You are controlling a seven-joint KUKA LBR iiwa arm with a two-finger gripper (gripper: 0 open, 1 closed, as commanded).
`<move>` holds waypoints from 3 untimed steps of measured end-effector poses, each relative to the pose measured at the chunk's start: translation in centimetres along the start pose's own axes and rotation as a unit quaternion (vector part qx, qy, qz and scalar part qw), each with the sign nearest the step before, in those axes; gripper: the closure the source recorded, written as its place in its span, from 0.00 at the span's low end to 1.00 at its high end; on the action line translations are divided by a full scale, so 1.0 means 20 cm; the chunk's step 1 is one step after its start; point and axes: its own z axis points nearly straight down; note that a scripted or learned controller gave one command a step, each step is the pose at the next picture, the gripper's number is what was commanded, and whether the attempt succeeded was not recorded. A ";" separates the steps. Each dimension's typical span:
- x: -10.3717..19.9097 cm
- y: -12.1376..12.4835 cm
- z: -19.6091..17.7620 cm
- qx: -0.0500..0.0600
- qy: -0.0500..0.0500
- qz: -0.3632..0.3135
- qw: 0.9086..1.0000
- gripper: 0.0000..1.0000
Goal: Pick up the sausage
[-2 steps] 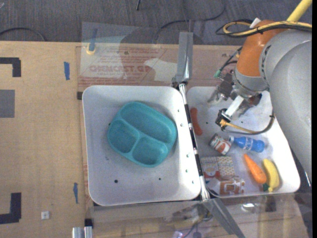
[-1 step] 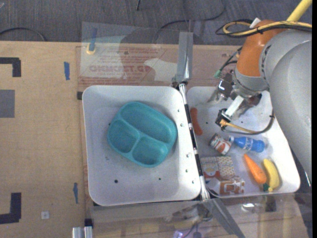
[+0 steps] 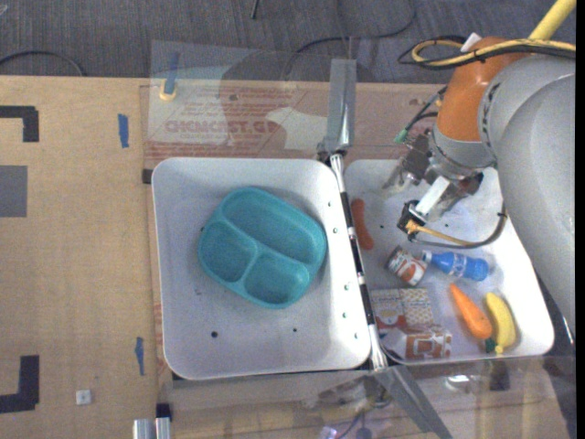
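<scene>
The sausage (image 3: 363,224), a short reddish-brown link, lies lengthwise against the left wall of the right bin (image 3: 535,337). My gripper (image 3: 403,174) hangs over the back part of that bin, to the right of and slightly beyond the sausage, apart from it. Nothing is visibly held. The grey arm with its orange band (image 3: 468,99) comes in from the upper right and hides the bin's far right corner.
A teal divided plate (image 3: 263,247) lies in the left bin (image 3: 183,337). The right bin also holds a small can (image 3: 407,265), a blue bottle (image 3: 459,265), a carrot (image 3: 470,311), a banana (image 3: 500,322) and printed cartons (image 3: 404,307).
</scene>
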 end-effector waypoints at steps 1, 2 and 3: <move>0.00 0.00 0.00 0.000 0.000 0.000 1.000 0.00; 0.00 0.00 0.00 0.000 0.000 0.000 1.000 0.00; 0.02 -0.13 -0.67 -0.001 0.005 -0.036 0.999 0.00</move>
